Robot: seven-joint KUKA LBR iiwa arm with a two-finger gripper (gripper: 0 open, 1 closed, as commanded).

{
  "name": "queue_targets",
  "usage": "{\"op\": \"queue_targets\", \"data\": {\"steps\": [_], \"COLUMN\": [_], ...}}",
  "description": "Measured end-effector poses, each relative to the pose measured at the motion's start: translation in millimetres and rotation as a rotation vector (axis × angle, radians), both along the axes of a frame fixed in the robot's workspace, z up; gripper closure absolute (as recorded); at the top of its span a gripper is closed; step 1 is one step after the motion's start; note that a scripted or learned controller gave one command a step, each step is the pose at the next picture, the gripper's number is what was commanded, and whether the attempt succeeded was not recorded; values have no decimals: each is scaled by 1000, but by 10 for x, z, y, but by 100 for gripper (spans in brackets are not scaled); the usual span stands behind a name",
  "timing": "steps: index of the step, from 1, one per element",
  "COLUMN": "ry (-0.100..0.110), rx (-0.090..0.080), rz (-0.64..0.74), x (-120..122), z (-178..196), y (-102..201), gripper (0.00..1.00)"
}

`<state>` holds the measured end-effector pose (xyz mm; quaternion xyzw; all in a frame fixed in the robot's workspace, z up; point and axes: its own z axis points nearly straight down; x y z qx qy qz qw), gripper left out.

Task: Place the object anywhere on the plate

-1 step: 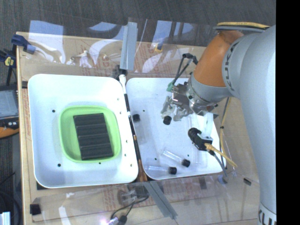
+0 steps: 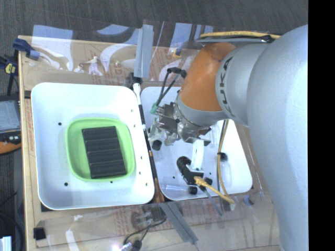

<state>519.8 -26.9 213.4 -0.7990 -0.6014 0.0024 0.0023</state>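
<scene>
Right now I have the hand [image 2: 163, 131] low over the right bin [image 2: 238, 177], its grip unreadable from here. Left of it, in the other bin, sits the green plate [image 2: 73, 163] bearing a dark block [image 2: 103, 151].

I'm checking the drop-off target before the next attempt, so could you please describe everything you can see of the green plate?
The green plate is a light lime-green, squarish dish with rounded corners and a raised rim, plastic by its look. It lies flat, right side up, near the middle of the left white bin, resting on the bin's floor. A dark grey rectangular block with ridges across it lies flat inside the plate, covering most of its centre. The gripper is apart from it, over the right bin.
</scene>
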Motion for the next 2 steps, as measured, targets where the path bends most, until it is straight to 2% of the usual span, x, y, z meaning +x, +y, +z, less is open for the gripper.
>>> {"op": "queue_targets", "data": {"steps": [1, 2], "ry": [-1, -1], "rx": [0, 0], "rz": [62, 62], "x": [427, 428], "z": [-236, -234], "y": [451, 451], "gripper": [100, 0]}}
